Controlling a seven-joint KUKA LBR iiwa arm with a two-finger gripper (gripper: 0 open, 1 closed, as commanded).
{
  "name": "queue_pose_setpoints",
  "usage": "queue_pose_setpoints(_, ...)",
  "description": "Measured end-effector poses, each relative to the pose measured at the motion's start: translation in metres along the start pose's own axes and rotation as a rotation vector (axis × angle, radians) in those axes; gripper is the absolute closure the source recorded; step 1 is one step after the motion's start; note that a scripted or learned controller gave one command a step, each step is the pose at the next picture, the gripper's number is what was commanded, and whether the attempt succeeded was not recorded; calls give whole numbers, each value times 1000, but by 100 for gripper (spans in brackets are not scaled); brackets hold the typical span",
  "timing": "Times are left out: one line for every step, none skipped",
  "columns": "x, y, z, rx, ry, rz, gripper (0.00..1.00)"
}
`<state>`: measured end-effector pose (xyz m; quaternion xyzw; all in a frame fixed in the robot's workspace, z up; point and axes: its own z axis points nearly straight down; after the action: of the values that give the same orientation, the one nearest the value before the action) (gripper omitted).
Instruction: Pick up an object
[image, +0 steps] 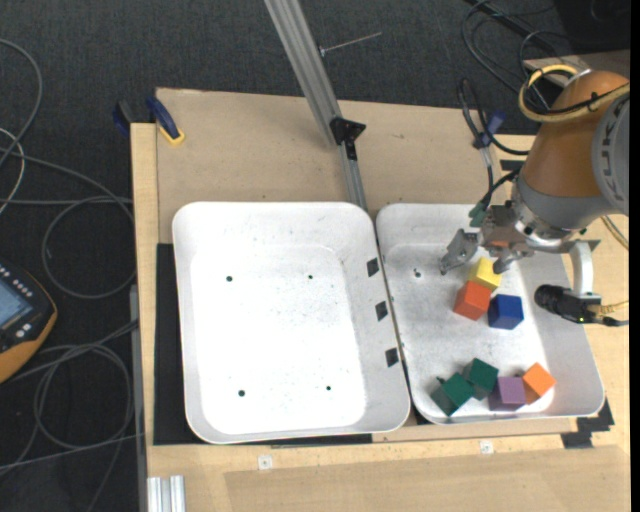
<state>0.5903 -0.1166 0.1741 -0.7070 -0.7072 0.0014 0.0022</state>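
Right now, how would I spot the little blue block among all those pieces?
Look in the right-hand shallow white bin. Near its middle, under the arm's pincer, sits the small blue cube, just right of an orange cube. It is the lone blue piece.

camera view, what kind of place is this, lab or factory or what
Probably a robotics lab test bench: a robot arm over two white bins, small coloured blocks as practice objects, and loose cables on dark carpet.

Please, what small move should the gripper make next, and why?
Probably a short descent onto the yellow block. The gripper hangs over the right bin with open fingers, the yellow block below them. An orange block touches it, so going straight down seems safest.
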Motion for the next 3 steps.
queue_pose_setpoints(0, -2, 43, 1, 0, 0, 0)
queue_pose_setpoints(0, -2, 76, -2, -1, 0, 0)
queue_pose_setpoints(1, -1, 63, -7, 0, -1, 100)
